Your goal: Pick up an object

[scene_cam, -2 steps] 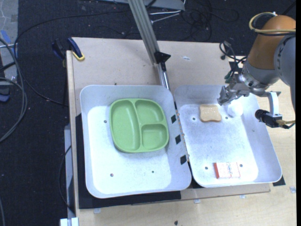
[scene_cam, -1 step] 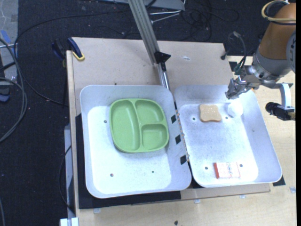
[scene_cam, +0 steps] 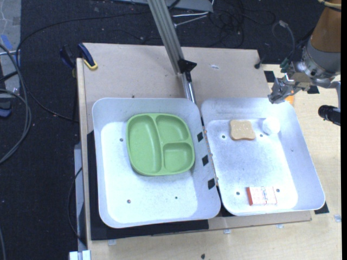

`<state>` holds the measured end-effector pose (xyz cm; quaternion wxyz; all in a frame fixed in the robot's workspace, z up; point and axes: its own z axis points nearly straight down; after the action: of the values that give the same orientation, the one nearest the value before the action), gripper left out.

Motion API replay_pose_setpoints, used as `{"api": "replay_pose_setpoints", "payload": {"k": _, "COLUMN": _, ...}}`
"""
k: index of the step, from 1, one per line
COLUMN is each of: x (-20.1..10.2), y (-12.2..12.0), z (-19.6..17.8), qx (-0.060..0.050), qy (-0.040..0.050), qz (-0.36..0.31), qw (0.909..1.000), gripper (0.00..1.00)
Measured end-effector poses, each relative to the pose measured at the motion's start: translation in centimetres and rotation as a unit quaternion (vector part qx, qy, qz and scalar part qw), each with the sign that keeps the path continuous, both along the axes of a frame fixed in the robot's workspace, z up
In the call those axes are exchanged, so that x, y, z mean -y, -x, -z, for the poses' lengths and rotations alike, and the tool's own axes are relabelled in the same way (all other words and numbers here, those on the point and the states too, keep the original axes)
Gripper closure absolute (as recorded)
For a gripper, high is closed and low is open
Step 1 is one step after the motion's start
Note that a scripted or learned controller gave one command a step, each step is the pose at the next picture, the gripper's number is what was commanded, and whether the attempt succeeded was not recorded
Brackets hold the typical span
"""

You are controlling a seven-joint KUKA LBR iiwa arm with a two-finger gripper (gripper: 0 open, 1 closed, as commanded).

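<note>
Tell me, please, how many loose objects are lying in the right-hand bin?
3: a toast slice near the far edge, a small white round item just right of it, and a red-and-white packet near the front edge.

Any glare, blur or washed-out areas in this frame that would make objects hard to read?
Camera view: the right bin is bright and washed out, so the small white object at its far edge barely stands out; the tool looks soft; the green divided plate and toast slice read clearly.
</note>
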<state>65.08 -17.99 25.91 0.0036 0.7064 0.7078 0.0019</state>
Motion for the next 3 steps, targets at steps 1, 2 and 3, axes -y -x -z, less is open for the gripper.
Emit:
{"api": "replay_pose_setpoints", "payload": {"k": 1, "x": -6.3, "y": -0.3, "z": -0.1, "qx": -0.003, "qy": -0.0016, "qz": -0.003, "qw": 1.0, "gripper": 1.0}}
{"api": "replay_pose_setpoints", "payload": {"k": 2, "x": -11.3, "y": -0.5, "z": -0.5, "qx": -0.003, "qy": -0.0018, "qz": -0.003, "qw": 1.0, "gripper": 1.0}}
{"api": "replay_pose_setpoints", "payload": {"k": 3, "x": -15.7, "y": -0.2, "z": 0.4, "qx": -0.004, "qy": -0.0017, "qz": -0.002, "qw": 1.0, "gripper": 1.0}}
